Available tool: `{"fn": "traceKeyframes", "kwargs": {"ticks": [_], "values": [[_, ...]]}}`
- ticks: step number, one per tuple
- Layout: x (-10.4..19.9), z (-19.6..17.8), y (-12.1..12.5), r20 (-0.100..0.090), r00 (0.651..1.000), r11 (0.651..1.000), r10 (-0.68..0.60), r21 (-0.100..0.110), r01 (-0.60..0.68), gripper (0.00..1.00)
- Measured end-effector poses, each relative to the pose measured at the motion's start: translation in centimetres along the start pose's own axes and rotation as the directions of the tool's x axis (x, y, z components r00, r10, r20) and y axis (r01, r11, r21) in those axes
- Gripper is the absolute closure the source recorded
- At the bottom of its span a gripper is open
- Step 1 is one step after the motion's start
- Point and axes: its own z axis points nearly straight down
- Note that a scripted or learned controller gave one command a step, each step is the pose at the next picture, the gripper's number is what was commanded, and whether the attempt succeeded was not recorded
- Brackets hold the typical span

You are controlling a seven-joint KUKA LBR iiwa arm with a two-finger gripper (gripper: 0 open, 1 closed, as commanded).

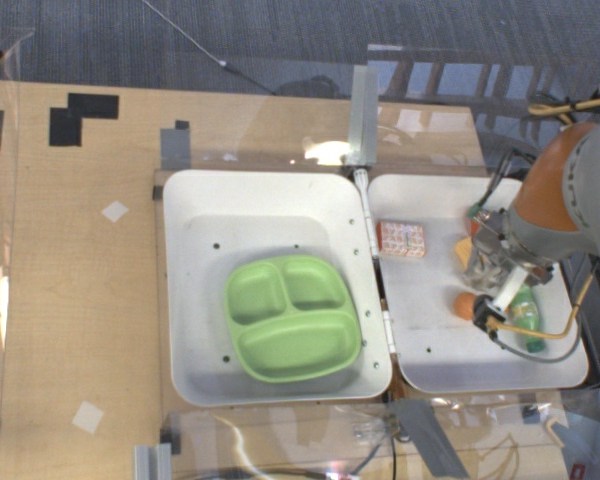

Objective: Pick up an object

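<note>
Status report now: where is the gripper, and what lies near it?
Gripper low in right bin. Orange item, green bottle beside it. Patterned box apart. Green tray in left bin.

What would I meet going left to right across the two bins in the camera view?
Left white bin → green divided plastic tray → right white bin → small pink-and-white patterned box → small orange object → green bottle under the arm's tool.

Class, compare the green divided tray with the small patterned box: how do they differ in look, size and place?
The green divided tray is much larger than the small patterned box. The tray is plain green with three compartments; the box is pink-and-white patterned. The tray lies in the left bin, the box in the right bin. Both lie flat, untouched.
</note>
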Motion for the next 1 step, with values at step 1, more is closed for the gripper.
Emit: {"fn": "traceKeyframes", "kwargs": {"ticks": [1], "values": [[9.74, -9.41, -2.6, 0.003, 0.992, 0.992, -0.125, 0.013, 0.125, 1.0]]}}
